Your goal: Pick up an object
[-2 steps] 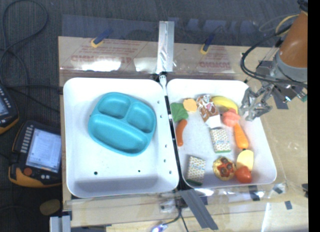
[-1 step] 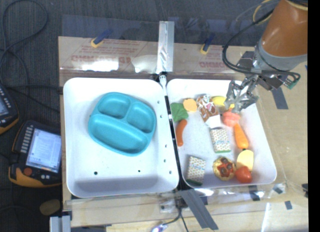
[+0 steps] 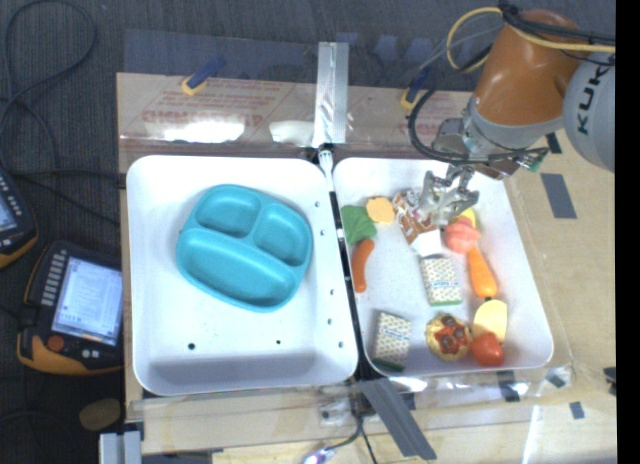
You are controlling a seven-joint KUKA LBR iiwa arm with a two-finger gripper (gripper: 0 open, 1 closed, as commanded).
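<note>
- Gripper (image 3: 447, 195): one, low over the back of the right bin (image 3: 530, 252), among the toy food; whether it is parted or closed, or has hold of anything, cannot be told.
- Just beside it: one patterned packet (image 3: 408, 210), one white block (image 3: 428, 243), one pink-red fruit (image 3: 460, 236).
- Carrots: two, one (image 3: 360, 263) by the divider, one (image 3: 482, 273) toward the right wall.
- Wrapped squares: two (image 3: 441, 280) (image 3: 393, 333).
- Singles: green leaf (image 3: 355, 220), yellow biscuit (image 3: 380, 211), pizza piece (image 3: 448, 335), tomato (image 3: 487, 350), yellow wedge (image 3: 491, 316).
- Left bin (image 3: 150, 332): one blue divided plate (image 3: 245, 245), three compartments.
- Arm (image 3: 525, 72): one, grey, orange band.
</note>
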